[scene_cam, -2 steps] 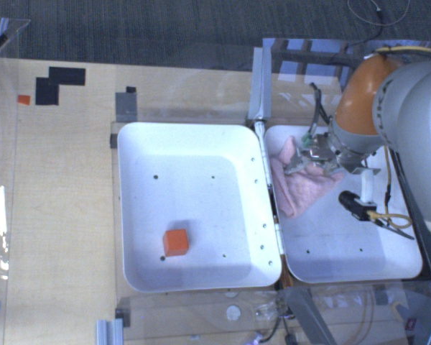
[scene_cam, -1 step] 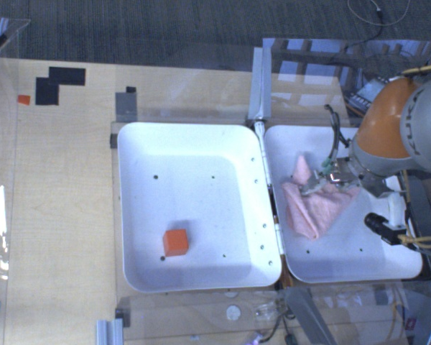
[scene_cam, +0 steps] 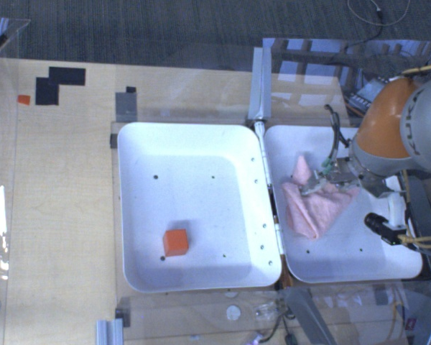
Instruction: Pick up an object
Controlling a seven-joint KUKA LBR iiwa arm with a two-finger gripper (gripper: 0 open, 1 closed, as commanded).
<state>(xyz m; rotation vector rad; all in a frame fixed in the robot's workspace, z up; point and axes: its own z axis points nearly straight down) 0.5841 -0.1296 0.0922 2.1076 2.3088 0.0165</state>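
Observation:
A crumpled pink cloth point(scene_cam: 312, 205) lies in the right bin point(scene_cam: 345, 261), towards its left half, with one corner peaked up at the back. My gripper point(scene_cam: 322, 182) is down on the cloth's upper right part, touching it, with the arm reaching in from the right. An orange cube point(scene_cam: 176, 242) sits in the left bin point(scene_cam: 201, 149), near its front left corner, far from the gripper.
A metal divider rail point(scene_cam: 258, 92) runs back from between the two bins. Black blocks point(scene_cam: 56, 83) and a small orange tag point(scene_cam: 24, 100) lie on the wooden bench at the far left. Bench hardware lies along the front edge.

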